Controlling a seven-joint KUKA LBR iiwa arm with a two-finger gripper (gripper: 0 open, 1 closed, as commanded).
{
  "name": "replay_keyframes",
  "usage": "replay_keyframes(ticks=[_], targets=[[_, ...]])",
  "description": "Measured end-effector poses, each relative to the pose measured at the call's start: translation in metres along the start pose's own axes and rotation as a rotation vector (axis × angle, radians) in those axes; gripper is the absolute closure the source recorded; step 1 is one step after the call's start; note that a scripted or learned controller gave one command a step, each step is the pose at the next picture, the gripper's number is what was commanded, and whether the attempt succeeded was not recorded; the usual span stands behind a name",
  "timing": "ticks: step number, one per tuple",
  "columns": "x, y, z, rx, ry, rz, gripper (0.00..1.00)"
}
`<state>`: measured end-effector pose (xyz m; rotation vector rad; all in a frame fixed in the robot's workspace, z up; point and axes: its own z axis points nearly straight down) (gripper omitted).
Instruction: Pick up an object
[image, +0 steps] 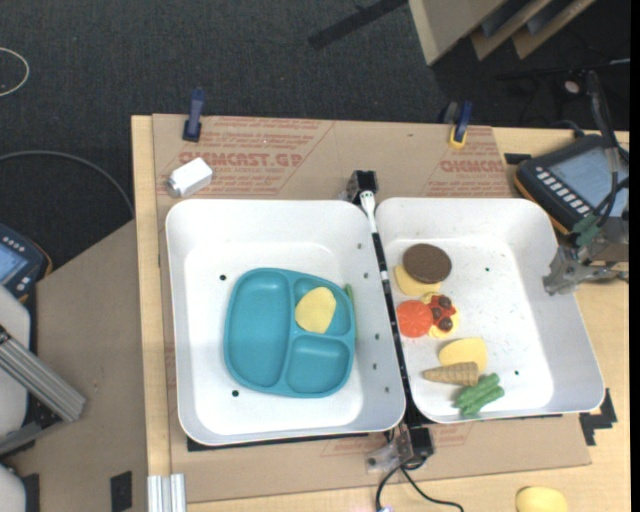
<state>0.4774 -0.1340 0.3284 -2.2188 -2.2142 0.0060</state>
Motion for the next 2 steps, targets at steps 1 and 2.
replay_keyframes(ticks=[1, 2], targets=[[0.08, 0.002, -0.064, -0.015, -0.002, -0.008, 1.0], [0.158, 0.068, -0.21, -0.028, -0.001, -0.011, 1.0]])
